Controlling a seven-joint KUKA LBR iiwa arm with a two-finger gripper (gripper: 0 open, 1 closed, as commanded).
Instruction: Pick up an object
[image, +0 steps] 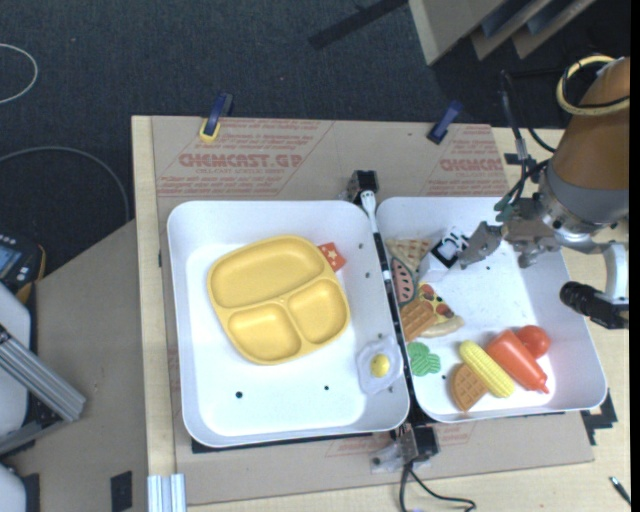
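Note:
My gripper (505, 246) hangs over the back of the right bin (590, 345), its two grey fingers spread apart with bare bin floor between them. A small black-and-white item (450, 246) lies just left of the left finger (482, 244), apart from it. Toy foods lie in the right bin: a watermelon slice (405, 272), a sandwich piece (428, 315), a green broccoli (422, 358), a yellow corn cob (487, 368), a round waffle (464, 389) and a red pepper (522, 358).
The left bin (190, 330) holds a yellow divided plate (278, 300), a small red piece (332, 257) at the plate's back right, and a fried egg (378, 365) near the bins' shared wall. The grey and orange arm (592, 140) stands over the right bin's back right corner.

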